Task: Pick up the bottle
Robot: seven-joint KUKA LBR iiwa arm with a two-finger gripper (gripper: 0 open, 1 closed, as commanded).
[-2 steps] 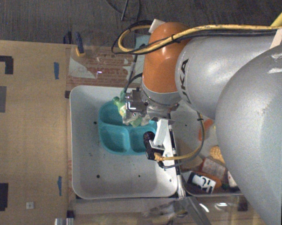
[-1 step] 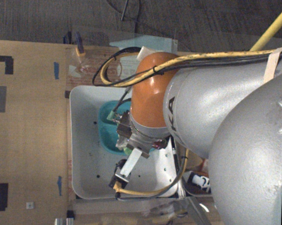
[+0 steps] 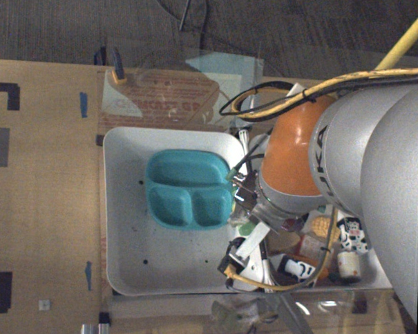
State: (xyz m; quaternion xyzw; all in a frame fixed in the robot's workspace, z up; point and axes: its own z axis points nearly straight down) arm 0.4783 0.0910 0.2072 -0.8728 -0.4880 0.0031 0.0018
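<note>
Looking down, I see the arm over the right bin. A teal tray lies in the left bin.

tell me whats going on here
A grey and orange arm reaches in from the right, low over the seam between two white bins. The left bin holds a teal divided tray. The right bin, mostly under the arm, holds small cluttered items. No bottle is clearly visible, nor any grasp.

The tan desk carries two white bins: the left bin mid-desk, the right bin beside it.
</note>
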